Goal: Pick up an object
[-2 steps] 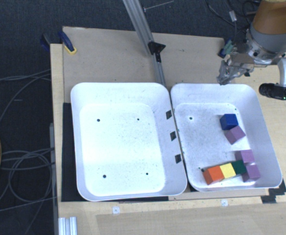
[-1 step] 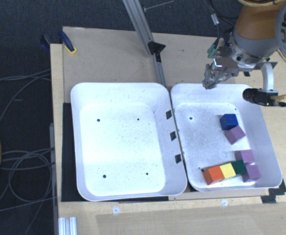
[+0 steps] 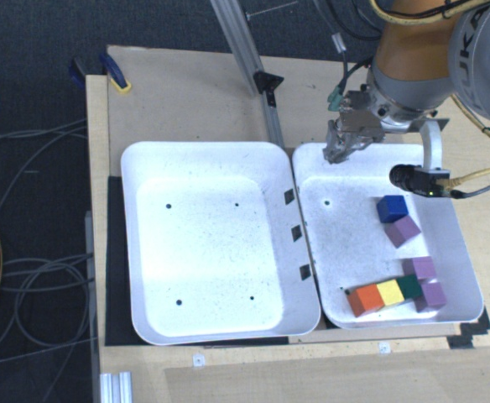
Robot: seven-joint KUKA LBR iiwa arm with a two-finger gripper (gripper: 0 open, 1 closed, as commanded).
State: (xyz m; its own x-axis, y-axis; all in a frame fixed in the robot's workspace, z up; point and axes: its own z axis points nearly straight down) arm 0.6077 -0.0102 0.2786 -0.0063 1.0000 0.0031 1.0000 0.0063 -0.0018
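Rainbow block (image 3: 385,295) lies well apart from the fingers (image 3: 339,151).

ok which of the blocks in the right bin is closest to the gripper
The blue block. It lies highest in the right bin, just below the gripper; the purple block sits under it, the rest along the bottom edge.

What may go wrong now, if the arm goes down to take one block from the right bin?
The gripper hangs over the right bin's far rim, away from the blocks, so a straight descent would likely grab nothing. The orange block, yellow block and green block touch in a row, so the fingers may jam.
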